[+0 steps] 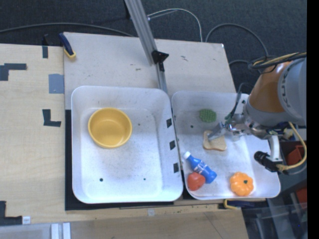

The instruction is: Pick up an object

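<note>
Hand (pixel 218 132) at toast slice (pixel 214 143), grip state unclear; toast probably light, stiff, flat, so pinch its edges.

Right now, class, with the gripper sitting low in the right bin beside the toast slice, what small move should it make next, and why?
Probably a short shift toward the toast slice, then down. The gripper sits at the slice's upper edge, apparently not around it. The slice lies flat in the right bin, apart from the green object and blue bottle, leaving room.
</note>
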Motion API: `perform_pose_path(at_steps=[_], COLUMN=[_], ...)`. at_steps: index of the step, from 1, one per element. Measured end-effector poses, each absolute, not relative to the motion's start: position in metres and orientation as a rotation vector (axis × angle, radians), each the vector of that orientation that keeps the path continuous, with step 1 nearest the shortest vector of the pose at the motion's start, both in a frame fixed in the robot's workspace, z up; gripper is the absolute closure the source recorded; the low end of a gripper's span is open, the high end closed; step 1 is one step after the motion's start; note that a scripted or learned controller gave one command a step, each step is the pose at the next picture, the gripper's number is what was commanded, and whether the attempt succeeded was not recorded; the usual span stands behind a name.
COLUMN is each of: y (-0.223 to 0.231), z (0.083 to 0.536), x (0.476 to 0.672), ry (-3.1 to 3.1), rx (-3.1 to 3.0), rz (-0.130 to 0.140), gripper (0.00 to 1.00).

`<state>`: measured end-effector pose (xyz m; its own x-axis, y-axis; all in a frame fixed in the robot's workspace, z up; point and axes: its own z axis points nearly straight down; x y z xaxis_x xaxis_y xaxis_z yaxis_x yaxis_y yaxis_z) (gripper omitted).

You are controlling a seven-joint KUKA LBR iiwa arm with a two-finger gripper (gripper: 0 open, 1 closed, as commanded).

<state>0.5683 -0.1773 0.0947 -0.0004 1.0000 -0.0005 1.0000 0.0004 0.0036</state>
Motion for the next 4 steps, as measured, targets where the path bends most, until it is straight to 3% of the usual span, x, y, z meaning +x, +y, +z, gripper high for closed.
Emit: perform_pose_path(at_steps=[1,3,4], y=[-0.176,-0.181,-0.181], z=[0.106,0.193,0.211], x=[0.569,0.572,0.573], ry=[2.219,2.221,2.222], rx=[2.214,2.218,2.219], rz=[0.007,0.002,0.001], gripper=[1.00,1.00,1.00])
